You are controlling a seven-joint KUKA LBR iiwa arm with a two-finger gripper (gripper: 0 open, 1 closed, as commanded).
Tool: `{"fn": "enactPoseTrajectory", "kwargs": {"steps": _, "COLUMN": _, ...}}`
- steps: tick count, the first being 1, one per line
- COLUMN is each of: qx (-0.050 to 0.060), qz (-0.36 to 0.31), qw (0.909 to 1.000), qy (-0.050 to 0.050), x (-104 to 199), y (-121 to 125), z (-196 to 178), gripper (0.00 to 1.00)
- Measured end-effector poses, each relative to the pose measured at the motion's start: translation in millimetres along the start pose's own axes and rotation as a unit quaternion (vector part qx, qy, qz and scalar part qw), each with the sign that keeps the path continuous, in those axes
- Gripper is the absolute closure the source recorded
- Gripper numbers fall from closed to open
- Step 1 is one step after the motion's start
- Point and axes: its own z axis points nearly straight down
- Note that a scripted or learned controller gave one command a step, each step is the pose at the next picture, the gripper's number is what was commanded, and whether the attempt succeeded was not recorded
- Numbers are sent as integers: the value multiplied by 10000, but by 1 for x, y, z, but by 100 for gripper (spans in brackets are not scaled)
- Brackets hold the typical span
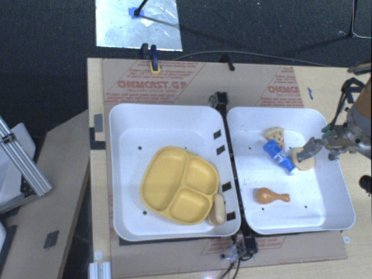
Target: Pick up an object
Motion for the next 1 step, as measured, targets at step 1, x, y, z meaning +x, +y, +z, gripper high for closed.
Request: {"fn": "enactPoseTrajectory", "kwargs": {"steps": 1, "qx": -61, "qz": -18, "qw": 10000, "qy": -15, "x": 0, "y": 3, "z": -7, "gripper": 0}}
